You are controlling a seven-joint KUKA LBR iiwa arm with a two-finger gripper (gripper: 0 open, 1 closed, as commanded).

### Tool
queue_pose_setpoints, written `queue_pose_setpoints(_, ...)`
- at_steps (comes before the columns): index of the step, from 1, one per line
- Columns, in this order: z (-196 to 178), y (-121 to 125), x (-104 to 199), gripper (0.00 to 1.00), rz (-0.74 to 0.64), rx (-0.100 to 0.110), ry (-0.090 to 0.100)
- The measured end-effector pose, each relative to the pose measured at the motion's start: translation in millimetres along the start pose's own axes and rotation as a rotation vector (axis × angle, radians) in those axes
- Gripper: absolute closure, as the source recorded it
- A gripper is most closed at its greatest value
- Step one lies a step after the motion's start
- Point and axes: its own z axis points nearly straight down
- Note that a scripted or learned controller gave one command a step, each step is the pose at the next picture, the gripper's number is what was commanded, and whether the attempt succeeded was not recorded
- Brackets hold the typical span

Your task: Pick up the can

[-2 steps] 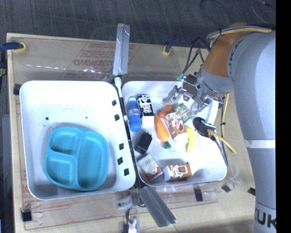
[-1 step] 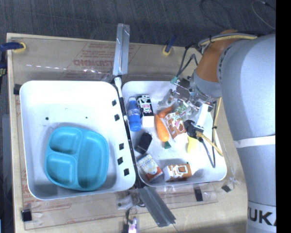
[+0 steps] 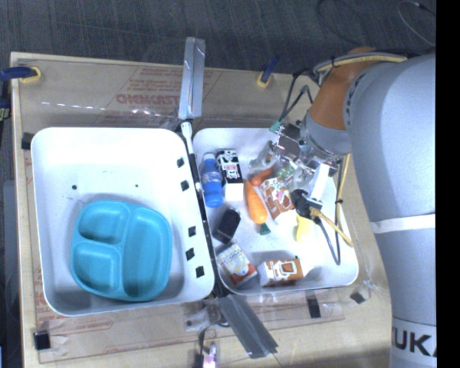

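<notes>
A small can [image 3: 236,264] with a printed label lies on its side near the front of the right bin [image 3: 345,271], beside the divider. My gripper [image 3: 291,169] hangs over the back right part of that bin, well behind and to the right of the can. Just in front of the gripper lies a red and white labelled packet [image 3: 277,198], next to an orange carrot [image 3: 255,202]. The wrist and its cables hide what is directly under the gripper.
The right bin also holds a blue bottle [image 3: 212,184], a black and white item [image 3: 230,165], a black block [image 3: 228,223], a brown carton [image 3: 280,271] and a yellow banana [image 3: 303,225]. A blue divided plate [image 3: 123,250] lies in the left bin [image 3: 100,148].
</notes>
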Motion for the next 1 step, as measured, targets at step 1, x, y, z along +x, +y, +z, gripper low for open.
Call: queue_pose_setpoints(1, 32.5, -31.6, -5.7, 0.00, 0.064, -0.043, 0.003)
